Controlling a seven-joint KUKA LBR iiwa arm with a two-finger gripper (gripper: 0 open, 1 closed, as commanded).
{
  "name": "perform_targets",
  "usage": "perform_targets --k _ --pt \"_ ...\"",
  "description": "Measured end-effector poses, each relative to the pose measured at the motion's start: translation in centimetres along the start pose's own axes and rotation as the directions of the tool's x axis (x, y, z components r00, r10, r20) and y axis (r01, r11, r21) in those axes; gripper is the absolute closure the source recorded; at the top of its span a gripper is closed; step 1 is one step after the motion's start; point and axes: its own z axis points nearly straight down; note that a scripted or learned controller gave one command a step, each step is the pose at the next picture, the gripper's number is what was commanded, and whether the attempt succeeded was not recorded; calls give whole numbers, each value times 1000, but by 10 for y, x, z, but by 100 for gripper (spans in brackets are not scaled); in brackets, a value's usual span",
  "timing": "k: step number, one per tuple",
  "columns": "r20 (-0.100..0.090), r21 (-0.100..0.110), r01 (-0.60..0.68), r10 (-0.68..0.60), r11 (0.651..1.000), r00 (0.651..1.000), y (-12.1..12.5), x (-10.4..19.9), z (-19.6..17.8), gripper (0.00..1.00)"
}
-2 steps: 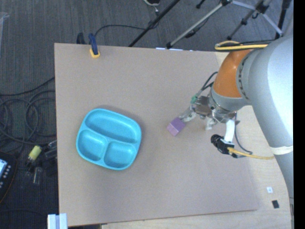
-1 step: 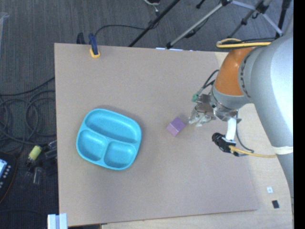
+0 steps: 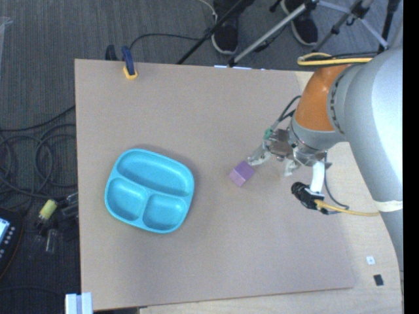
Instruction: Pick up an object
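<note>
Left of centre on the tan board (image 3: 216, 254), a blue three-part plate (image 3: 150, 190), well apart from the action. Up at the far left corner, a blue and yellow clamp (image 3: 129, 64) gripping the board's edge. Off the left side, black cables (image 3: 39, 156) looped on dark carpet; beyond the far edge, stand legs (image 3: 314, 5). Nothing standing between plate and block, with wide bare board towards the near edge. Over from the right, the grey arm (image 3: 370, 123) with its orange band (image 3: 315, 103), a yellow cable (image 3: 340, 209) trailing below the wrist. Gripper (image 3: 272, 163) low over the board, fingers spread, nothing between them. Just beside its left fingertip, near mid-board, a small purple block (image 3: 241, 173), turned cornerwise, lighter on top.
</note>
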Motion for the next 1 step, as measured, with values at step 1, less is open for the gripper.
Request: perform_targets --k 1 --pt "1 0 145 -145 990 990 -8 -7 10 0"
